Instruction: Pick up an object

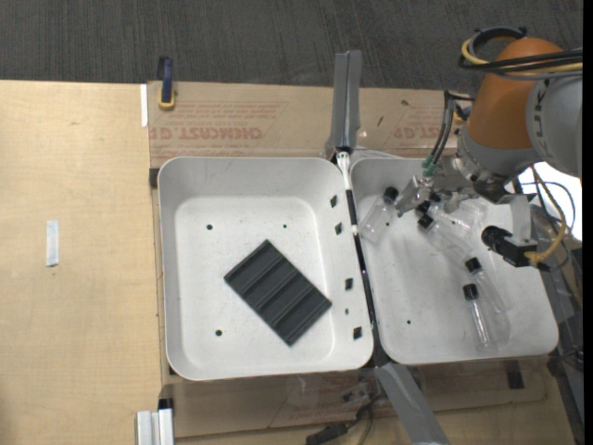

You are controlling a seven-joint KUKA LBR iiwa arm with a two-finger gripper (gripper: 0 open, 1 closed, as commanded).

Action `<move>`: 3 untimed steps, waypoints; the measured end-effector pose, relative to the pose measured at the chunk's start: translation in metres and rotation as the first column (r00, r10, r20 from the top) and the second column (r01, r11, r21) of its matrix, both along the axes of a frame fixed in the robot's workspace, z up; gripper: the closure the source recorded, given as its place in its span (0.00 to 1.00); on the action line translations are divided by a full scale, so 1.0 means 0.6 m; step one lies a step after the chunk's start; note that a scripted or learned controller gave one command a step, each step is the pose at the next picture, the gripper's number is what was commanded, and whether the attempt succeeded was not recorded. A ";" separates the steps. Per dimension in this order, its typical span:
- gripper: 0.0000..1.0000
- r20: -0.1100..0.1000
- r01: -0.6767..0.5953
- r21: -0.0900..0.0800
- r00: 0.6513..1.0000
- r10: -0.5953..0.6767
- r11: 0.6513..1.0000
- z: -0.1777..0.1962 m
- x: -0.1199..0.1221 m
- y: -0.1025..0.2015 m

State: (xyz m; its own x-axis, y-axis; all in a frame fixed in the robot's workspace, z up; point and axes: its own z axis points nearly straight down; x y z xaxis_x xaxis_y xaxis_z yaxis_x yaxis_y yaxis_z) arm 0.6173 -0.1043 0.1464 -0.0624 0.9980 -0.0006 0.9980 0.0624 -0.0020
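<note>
In the far part of the right bin (533,346), your gripper (424,204) sits low over a cluster of clear plastic. I can't tell if it's open or closed; wrist hardware and glare cover it. Nothing is visibly held, so treat the pick as not yet made.

Nearest candidates:
- clear piece (373,221), just left of the gripper, against the bin wall by the divider
- small black cap (390,194), just beside it; whether it belongs to that piece is unclear
- clear tube (484,321), nearer the front of the same bin, well apart from the gripper, lying flat, with a second black cap (470,292) at its far end

My judgement on doing the step well:
- Go for the piece already under the tool, not the tube.
- Clear plastic likely slips and rolls. Close across the narrow body, not along it, and centre before closing.
- The wall is close on the left, so leave room there or the piece gets pinned.
- Lift straight up and check that something rises with you.

Fallback: the dark ridged slab (278,292) lies alone and diagonal in the left bin (170,276). It's easy to see but flat and wide, and probably hard to span.

Hard to make out:
- outlines of clear parts on white, so the count is uncertain
- the bin floor under the arm (505,109)
- the bin's right rim, partly covered by cabling
</note>
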 end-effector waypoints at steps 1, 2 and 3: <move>0.00 0.031 0.032 -0.005 0.999 -0.032 0.999 -0.056 0.072 -0.099; 0.00 0.002 0.027 0.000 1.000 -0.027 1.000 -0.051 -0.091 -0.163; 0.00 0.003 0.029 0.000 1.000 -0.029 1.000 -0.033 0.009 -0.178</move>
